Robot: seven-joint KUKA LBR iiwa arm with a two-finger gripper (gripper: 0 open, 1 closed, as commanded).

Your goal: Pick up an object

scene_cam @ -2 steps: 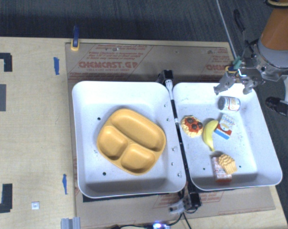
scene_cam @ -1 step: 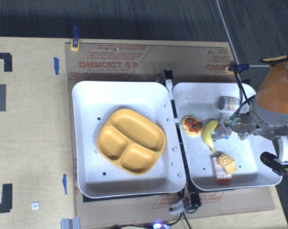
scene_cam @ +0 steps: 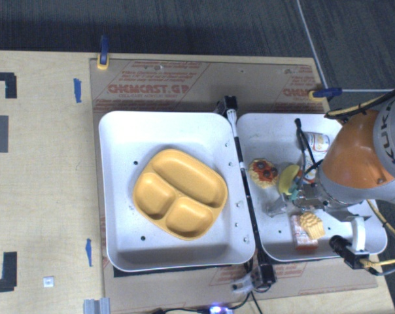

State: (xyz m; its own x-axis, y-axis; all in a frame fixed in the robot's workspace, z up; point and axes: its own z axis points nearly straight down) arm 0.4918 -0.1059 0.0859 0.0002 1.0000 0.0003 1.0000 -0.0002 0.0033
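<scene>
Lay in the left bin: a yellow divided tray, tilted. Lay scattered in the right bin: a small red-and-yellow toy, a yellow-green piece, a waffle-like snack pack, a small can. Hung low over that clutter: the tool beneath the arm, grip impossible to tell.

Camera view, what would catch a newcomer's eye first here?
The big yellow divided tray lying tilted in the left bin stands out first. Next comes the grey arm with its orange band, reaching in from the right over the right bin. Below it sits a cluster of small things, among them a red and yellow item and a pale yellow crinkled piece.
</scene>
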